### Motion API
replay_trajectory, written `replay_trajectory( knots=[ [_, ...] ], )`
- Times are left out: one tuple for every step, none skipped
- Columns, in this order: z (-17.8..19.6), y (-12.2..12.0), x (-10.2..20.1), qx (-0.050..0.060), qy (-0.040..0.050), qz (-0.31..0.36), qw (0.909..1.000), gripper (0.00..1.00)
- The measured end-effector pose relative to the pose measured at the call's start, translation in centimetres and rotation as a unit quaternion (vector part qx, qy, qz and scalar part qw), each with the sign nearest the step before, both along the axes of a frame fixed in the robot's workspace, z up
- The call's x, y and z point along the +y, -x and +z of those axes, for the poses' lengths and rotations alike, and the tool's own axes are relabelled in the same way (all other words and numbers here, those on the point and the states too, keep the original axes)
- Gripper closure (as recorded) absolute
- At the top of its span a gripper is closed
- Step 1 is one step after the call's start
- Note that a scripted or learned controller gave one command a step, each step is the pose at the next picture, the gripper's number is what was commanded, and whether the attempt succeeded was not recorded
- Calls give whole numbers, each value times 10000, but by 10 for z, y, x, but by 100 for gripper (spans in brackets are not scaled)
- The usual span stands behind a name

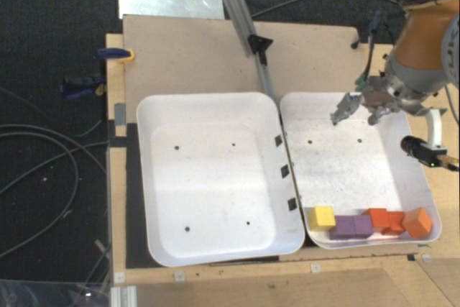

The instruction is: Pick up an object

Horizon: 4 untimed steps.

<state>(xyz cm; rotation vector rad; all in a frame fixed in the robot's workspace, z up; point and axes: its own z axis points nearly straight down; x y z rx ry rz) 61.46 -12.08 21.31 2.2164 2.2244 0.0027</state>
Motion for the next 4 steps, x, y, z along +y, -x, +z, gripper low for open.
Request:
replay_trajectory(
  knots=[
    [45,-62,-14,-52,14,19,10000,0],
    [74,-33,-12,-13,5,-9,10000,0],
    [39,4,42,28,-11,24,10000,0],
    [60,-56,27,-29,8,15,10000,0]
  ],
)
